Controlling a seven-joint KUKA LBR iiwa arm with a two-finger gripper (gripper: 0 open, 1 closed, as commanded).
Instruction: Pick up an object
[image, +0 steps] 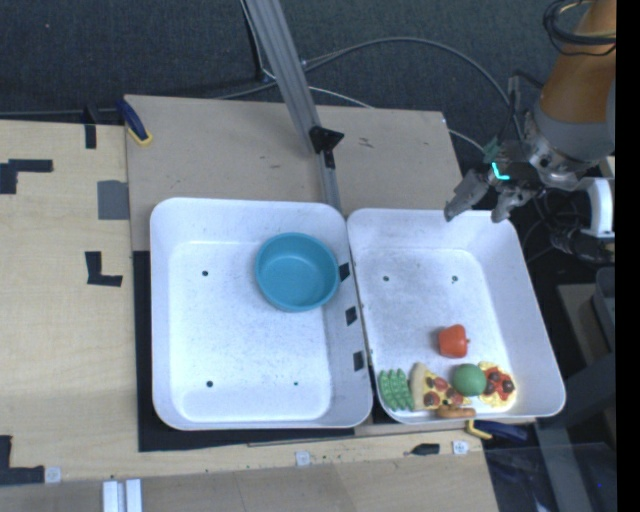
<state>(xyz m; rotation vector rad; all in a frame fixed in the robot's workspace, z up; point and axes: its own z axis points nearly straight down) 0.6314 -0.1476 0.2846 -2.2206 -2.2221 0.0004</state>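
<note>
i've got the arm (578, 85) coming in at the upper right of the frame, orange band showing above the wrist, w/ the gripper (484, 203) hanging over the top right corner of the right bin (420, 250). its two dark fingers (462, 198) stand apart, nothing between them, so it's spread and carrying nothing. the pickable stuff sits well away from it, bunched in the lower right corner of the right bin: a red tomato-like toy (453, 341) a bit above the rest, then along the bottom rim a green ridged piece (394, 388), a pizza-slice toy (431, 387), a green round toy (467, 379) and a yellow piece w/ red bits (498, 384), all touching or just beside each other; exact ids on those small ones i can't tell for sure. left bin (190, 330) holds a blue bowl (296, 271), upright, near its top right, close to the seam btwn the bins. a grey metal bar (290, 75) slants down from the top center of the frame to the bins' junction.
</note>
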